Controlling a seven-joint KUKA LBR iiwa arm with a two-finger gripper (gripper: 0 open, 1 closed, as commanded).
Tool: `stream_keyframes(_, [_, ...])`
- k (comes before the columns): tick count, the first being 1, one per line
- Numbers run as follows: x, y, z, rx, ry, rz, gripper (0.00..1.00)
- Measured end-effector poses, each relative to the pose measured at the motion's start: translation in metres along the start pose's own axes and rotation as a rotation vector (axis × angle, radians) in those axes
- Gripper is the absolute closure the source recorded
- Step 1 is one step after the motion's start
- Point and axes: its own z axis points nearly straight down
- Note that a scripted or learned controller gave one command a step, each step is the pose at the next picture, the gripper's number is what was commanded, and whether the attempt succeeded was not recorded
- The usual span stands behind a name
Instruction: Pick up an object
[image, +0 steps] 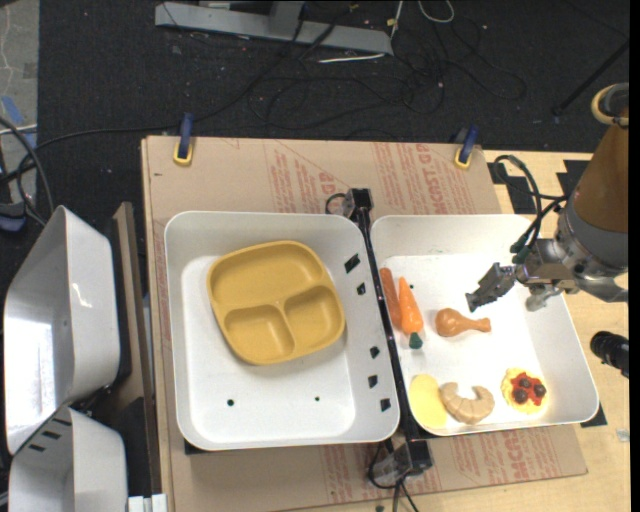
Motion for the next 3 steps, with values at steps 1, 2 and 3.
stream_keyframes(1, [0.000,0.002,-0.005,-0.010,-0.002,-0.002,0.00])
stream_keyframes(2, [-0.007,0.001,0.041,-0.006,-0.001,0.001,0.00])
stream_keyframes(3, [-0.009,0.010,0.100,-0.006,-0.001,0.001,0.00])
